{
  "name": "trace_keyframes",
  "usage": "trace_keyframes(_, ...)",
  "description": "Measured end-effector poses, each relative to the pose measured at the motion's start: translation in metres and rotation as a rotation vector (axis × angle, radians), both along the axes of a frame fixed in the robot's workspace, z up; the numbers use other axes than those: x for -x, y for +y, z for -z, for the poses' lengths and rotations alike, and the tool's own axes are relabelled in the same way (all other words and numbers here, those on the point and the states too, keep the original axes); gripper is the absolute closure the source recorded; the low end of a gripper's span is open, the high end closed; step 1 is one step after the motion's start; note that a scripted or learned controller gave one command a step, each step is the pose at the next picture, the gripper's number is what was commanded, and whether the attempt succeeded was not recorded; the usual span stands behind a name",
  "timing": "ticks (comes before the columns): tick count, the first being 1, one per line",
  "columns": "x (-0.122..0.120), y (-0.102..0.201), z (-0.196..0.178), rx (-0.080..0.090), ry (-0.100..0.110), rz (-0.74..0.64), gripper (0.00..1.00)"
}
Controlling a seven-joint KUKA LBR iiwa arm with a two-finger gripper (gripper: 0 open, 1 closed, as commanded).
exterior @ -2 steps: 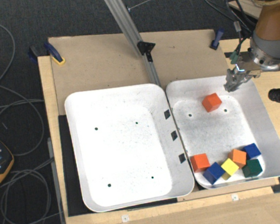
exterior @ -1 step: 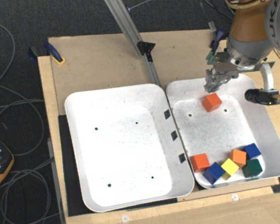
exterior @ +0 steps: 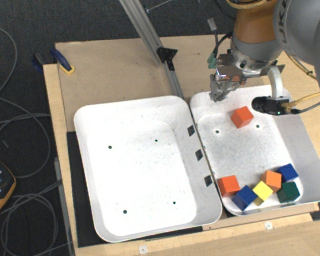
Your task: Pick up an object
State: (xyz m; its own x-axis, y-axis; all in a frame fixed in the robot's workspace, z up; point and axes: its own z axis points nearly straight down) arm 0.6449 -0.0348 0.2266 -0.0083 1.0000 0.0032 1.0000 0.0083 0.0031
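Approach step: gripper (exterior: 220,92) at right bin's (exterior: 302,153) twelve o'clock rim, finger state indiscernible. Next: descent onto orange block (exterior: 242,117).

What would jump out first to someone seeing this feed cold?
The big grey and orange arm at the top right, its gripper over the far edge of the right bin. Next, a lone orange block just below it. Then the bright cluster of blocks along that bin's near edge: orange, blue, yellow, green.
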Motion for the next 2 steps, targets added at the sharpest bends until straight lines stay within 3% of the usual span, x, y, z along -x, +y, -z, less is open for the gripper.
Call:
trace_keyframes(1, 0.001, 0.053, -0.009, 0.001, 0.0, 0.001, 1.0)
trace_keyframes(2, -0.014, 0.109, -0.001, 0.001, 0.001, 0.001, 1.0)
